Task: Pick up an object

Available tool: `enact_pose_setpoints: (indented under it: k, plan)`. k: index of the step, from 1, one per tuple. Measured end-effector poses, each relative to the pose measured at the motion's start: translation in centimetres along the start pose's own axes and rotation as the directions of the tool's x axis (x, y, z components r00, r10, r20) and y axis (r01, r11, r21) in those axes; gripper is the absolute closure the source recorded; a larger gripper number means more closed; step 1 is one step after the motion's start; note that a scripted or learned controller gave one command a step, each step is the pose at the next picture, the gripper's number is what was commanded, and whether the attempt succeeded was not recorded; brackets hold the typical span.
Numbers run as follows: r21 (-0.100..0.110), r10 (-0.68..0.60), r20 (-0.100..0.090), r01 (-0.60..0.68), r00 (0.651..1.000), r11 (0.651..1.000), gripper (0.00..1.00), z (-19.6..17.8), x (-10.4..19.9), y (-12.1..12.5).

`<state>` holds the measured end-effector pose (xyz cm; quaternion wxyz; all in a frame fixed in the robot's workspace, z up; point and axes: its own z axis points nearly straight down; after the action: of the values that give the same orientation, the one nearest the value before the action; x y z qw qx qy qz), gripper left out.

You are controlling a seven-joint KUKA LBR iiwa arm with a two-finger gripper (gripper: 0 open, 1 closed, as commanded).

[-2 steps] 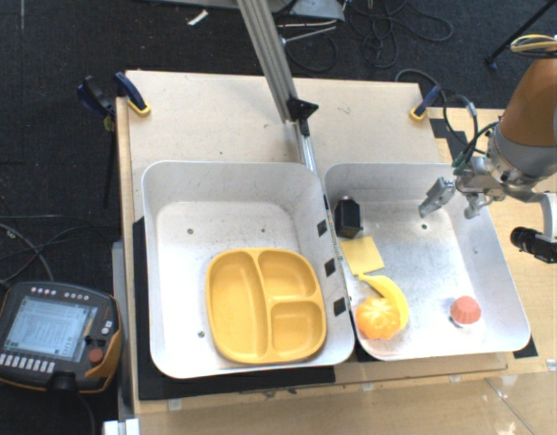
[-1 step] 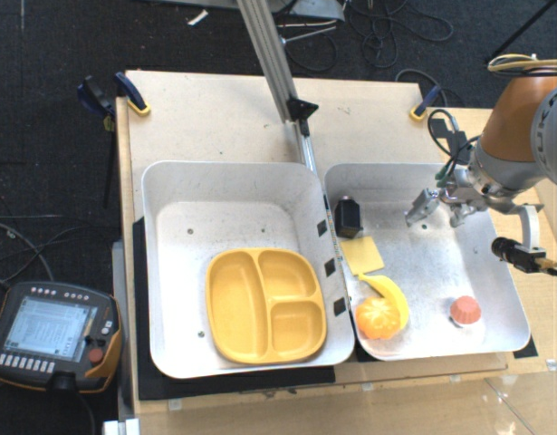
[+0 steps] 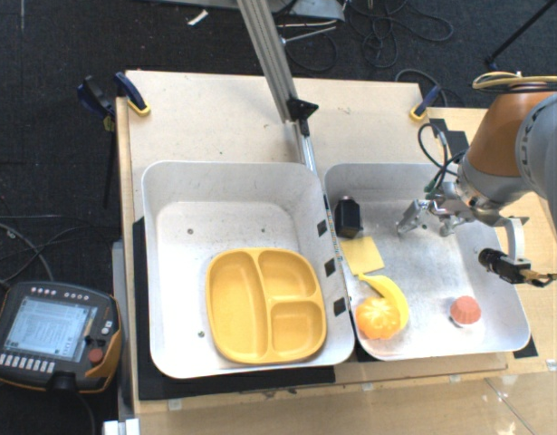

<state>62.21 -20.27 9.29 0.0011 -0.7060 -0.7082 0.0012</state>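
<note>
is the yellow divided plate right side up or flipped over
Right side up: the yellow divided plate in the left bin shows its three hollow compartments and raised dividers facing the camera.

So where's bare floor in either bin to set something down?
Left bin: bare strip behind and left of the yellow tray. Right bin: open middle between gripper, banana and pink ball. Crowded along the divider: black block, yellow card, orange.

Glossy yellow plastic tray [image 3: 264, 304]; speckled matt white bins [image 3: 169, 198].
</note>
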Motion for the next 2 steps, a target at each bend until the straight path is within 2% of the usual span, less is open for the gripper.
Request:
enact_pose_setpoints:
  k: [1,2]
  plan:
    - [-0.006,-0.001,0.002,0.001,1.000,1.000,1.00,-1.3,0.0,0.2]
    - [-0.011,0.000,0.002,0.000,1.000,1.000,1.00,-7.2,0.2,1.2]
